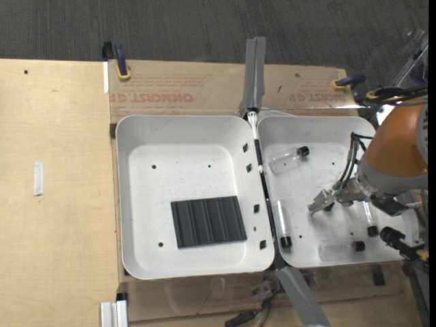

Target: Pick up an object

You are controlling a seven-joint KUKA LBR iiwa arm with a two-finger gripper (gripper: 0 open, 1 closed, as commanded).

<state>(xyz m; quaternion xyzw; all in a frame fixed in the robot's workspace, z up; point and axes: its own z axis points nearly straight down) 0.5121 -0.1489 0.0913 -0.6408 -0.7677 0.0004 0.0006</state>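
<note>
My gripper (320,203) hangs low over the middle of the right bin (320,131), pointing left, with the grey and orange arm (398,148) behind it. Several clear tubes with black caps lie in this bin. One tube (289,157) is at the back left. A long tube (280,222) lies along the left wall. A third tube (340,250) rests near the front wall, and another tube (368,218) shows just right of the gripper, partly hidden by the wrist. Nothing visible touches the gripper. A dark ribbed block (208,221) lies flat in the left bin (184,131).
The two bins meet at a ridge with black clips (259,169). A grey post (254,73) stands behind the bins. Clamps (121,63) hold the cardboard at the back. Cables (354,159) run beside the wrist at the right bin's right side.
</note>
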